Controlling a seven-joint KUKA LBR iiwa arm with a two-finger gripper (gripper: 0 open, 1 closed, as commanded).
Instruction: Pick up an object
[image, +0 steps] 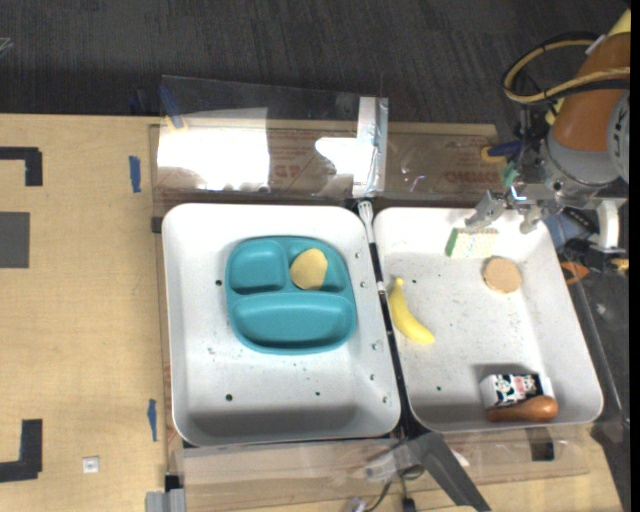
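My gripper (506, 216) hangs over the back edge of the right bin (570, 330), its fingers spread open with nothing between them. Just below its left finger lies a small green and white packet (468, 242). A round tan cookie-like piece (502, 275) rests a little in front of the gripper. A yellow banana (409, 314) lies by the bin's left wall. At the front right corner a small black and white carton (512, 386) sits against a brown sausage (527, 408).
The left bin (190, 350) holds a teal divided plate (288, 295) with a yellow round food piece (309, 268) in its upper right compartment. A clear plastic sheet (270, 150) stands behind the bins. Cables (545, 60) loop near the arm at top right.
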